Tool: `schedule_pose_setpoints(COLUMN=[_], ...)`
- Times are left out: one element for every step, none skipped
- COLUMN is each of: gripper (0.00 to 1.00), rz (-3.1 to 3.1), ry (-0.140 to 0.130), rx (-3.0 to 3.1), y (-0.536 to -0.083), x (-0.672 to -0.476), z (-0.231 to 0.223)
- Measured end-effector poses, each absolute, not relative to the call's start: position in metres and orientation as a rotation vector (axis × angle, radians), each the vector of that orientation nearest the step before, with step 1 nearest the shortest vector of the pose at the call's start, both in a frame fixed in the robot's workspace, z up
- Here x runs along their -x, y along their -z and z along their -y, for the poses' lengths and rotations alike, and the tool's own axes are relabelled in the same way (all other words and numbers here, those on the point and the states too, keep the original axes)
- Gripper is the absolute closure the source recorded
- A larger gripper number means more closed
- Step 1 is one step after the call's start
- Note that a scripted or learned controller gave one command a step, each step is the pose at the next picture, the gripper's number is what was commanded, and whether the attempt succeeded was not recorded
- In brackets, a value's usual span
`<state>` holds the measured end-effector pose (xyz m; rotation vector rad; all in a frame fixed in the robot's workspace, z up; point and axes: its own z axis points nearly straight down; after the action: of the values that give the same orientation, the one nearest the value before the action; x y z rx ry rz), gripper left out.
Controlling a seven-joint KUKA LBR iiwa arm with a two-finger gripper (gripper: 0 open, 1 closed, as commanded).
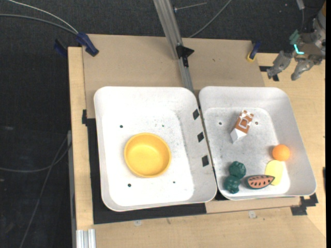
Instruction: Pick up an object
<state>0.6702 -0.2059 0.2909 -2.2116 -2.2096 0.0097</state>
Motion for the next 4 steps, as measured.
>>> schedule_pose_setpoints(gripper=[0.0,0.0,0.0,0.0], rz=[2.215,2.213,2.214,2.213], ry=[-0.004,-0.008,-0.009,-0.008], rx=[2.215,2.215,2.212,2.215], y=[-0.296,-0.236,-0.173,-0.111], x=[-0.671,-0.663,-0.665,-0.664], z=[0.206,0.205,0.202,0.206])
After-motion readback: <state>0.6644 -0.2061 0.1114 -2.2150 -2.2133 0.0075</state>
